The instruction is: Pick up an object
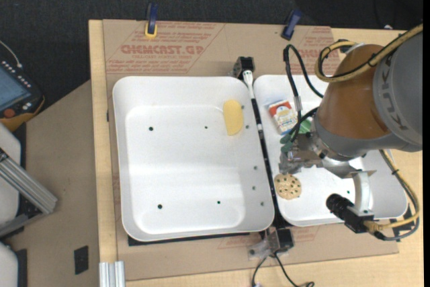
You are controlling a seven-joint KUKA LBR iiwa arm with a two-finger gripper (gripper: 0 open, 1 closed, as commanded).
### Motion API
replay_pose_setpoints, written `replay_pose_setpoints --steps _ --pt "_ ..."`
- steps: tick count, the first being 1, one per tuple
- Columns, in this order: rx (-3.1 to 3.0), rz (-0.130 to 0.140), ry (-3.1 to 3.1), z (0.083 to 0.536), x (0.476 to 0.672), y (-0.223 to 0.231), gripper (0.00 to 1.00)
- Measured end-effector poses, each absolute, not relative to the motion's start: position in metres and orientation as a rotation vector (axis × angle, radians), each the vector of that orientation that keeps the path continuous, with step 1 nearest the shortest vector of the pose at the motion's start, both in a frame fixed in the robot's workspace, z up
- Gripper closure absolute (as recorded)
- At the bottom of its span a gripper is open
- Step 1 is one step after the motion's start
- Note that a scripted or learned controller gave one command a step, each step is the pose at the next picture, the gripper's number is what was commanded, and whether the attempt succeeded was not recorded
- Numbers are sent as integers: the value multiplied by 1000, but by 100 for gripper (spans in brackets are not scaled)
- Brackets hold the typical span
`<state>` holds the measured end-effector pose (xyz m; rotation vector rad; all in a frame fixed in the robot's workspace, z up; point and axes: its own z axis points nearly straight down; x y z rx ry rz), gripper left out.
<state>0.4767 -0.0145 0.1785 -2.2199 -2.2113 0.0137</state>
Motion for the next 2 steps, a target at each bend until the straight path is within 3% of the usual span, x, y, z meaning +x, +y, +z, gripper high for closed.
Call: replay_pose_setpoints --steps 1,2 --pt "-2220 -8 -2228 238 480 8 100" --pt "-2230 0 -2219 247 479 -47 100"
